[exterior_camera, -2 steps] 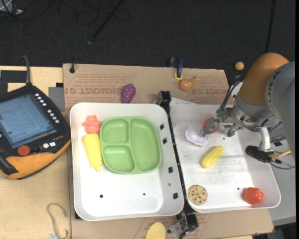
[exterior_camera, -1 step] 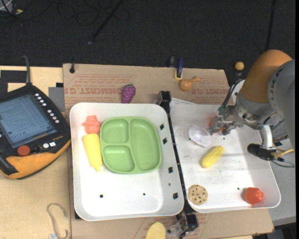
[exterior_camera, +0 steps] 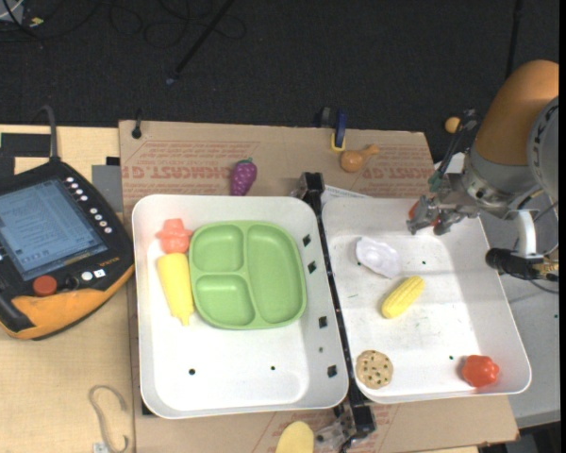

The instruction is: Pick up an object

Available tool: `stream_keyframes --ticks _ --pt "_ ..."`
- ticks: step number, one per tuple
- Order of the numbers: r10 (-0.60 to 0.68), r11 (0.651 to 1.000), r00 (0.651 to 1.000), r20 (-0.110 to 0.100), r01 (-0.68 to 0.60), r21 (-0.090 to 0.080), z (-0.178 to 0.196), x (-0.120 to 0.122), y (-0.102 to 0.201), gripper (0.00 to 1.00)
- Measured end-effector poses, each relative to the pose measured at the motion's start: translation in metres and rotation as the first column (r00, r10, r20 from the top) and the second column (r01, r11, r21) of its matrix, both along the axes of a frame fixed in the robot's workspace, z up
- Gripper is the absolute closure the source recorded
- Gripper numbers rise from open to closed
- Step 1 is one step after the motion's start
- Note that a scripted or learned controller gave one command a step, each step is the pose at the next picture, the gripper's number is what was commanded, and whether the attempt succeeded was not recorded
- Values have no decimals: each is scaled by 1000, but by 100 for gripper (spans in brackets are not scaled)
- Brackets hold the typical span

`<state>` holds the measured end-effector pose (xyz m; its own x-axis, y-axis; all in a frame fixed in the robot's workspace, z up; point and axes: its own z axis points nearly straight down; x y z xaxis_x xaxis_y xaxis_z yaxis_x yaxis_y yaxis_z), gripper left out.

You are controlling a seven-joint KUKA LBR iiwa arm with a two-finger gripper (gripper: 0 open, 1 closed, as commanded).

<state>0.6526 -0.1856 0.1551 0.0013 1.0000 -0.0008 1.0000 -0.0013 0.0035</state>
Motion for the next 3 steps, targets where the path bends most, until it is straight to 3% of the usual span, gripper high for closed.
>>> stream_keyframes --ticks 2,3 --pt "-2 1000 1000 -1 2 0 75 -6 -3 100" --pt "3 1000 1000 -6 -3 2 84 -36 38 100"
